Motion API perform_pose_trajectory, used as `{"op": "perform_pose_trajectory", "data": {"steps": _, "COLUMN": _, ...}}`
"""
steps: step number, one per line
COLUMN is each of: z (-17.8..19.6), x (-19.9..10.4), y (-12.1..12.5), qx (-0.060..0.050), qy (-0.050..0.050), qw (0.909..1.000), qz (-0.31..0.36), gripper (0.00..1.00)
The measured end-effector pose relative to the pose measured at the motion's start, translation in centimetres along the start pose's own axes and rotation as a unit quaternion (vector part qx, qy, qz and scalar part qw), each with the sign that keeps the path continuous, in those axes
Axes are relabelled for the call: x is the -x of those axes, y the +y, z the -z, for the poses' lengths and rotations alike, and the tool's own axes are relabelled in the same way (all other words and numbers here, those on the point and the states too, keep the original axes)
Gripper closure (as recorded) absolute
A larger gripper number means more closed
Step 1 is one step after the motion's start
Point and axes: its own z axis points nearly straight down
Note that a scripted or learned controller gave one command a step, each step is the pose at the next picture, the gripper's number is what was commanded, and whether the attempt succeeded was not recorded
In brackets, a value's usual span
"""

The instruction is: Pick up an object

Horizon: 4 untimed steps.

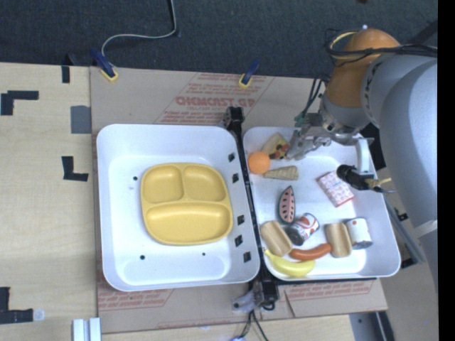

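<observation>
My gripper point(296, 148) hangs over the far left part of the right bin point(377, 258), just above a pizza slice point(276, 145) and a waffle cone point(282, 172). An orange point(259, 163) lies by the bin's left wall. Further forward lie a watermelon slice point(286, 204), a red and white can point(306, 225), a bread roll point(275, 237), a hot dog sausage point(309, 252), a banana point(288, 265), a pink wafer point(335, 188) and another roll point(339, 239).
The left bin point(121, 148) holds a yellow divided plate point(187, 203). The grey arm with its orange band point(359, 69) fills the right side above the bin. A black clip point(234, 116) sits where the bins meet.
</observation>
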Motion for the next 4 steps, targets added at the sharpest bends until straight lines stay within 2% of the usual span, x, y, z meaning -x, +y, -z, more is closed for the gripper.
{"op": "perform_pose_trajectory", "data": {"steps": 1, "z": 0.0, "x": 0.0, "y": 0.0, "qx": 0.000, "qy": 0.000, "qw": 1.0000, "qz": 0.000, "gripper": 0.00}}
{"op": "perform_pose_trajectory", "data": {"steps": 2, "z": -2.9, "x": 1.5, "y": 0.0, "qx": 0.000, "qy": 0.003, "qw": 1.0000, "qz": -0.002, "gripper": 0.00}}
{"op": "perform_pose_trajectory", "data": {"steps": 3, "z": -1.9, "x": 1.6, "y": 0.0, "qx": 0.001, "qy": 0.001, "qw": 1.0000, "qz": -0.001, "gripper": 1.00}}
{"op": "perform_pose_trajectory", "data": {"steps": 4, "z": -1.9, "x": 1.6, "y": 0.0, "qx": 0.001, "qy": 0.001, "qw": 1.0000, "qz": -0.001, "gripper": 0.00}}
